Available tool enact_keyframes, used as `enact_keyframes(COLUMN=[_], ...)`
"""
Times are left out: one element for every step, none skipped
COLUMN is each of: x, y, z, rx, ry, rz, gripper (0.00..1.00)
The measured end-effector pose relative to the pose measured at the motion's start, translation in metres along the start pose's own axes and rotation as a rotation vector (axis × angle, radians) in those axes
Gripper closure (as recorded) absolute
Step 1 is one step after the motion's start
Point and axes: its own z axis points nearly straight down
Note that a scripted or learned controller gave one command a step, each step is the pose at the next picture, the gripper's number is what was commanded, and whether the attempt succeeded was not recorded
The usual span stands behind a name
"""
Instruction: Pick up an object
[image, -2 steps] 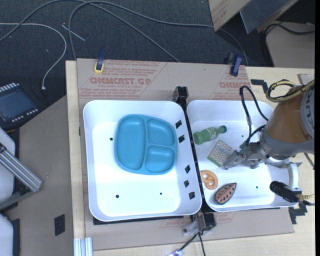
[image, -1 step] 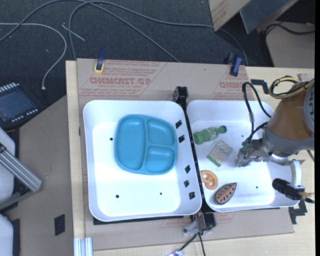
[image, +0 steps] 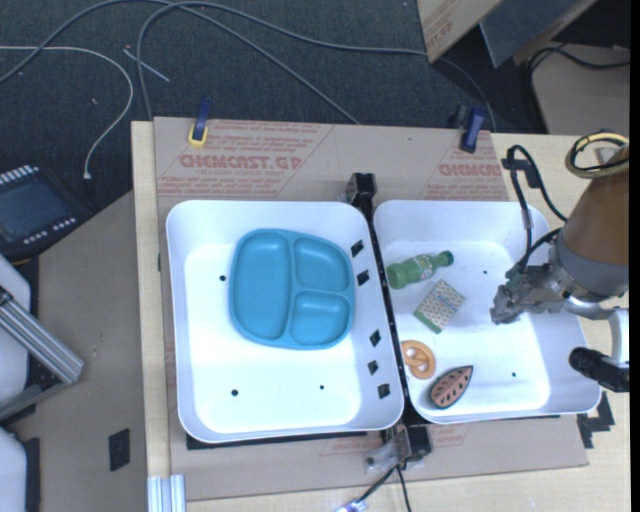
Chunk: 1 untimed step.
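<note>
**Gripper over right bin, nothing picked yet**

Hangs low over the right bin (image: 520, 395), gripper (image: 505, 305) near its right side; impossible to tell whether apart or together, and nothing seen held. Closest to its left: a small patterned packet (image: 439, 303), lying flat and apart from its neighbours, probably the easiest target. Best centred above the packet before descending, straddling its narrow side. Further left and up: a green bottle (image: 418, 267) on its side, likely to roll. Further down-left: a pretzel (image: 417, 358) and a brown leaf-shaped piece (image: 451, 386), just beside each other. Farthest left, in the left bin (image: 200, 390): a blue divided plate (image: 292, 288).
</note>
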Motion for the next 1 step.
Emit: enact_keyframes(x=[0.0099], y=[-0.0011], z=[-0.0527], rx=[-0.002], ry=[0.0], rz=[-0.003], gripper=[1.0])
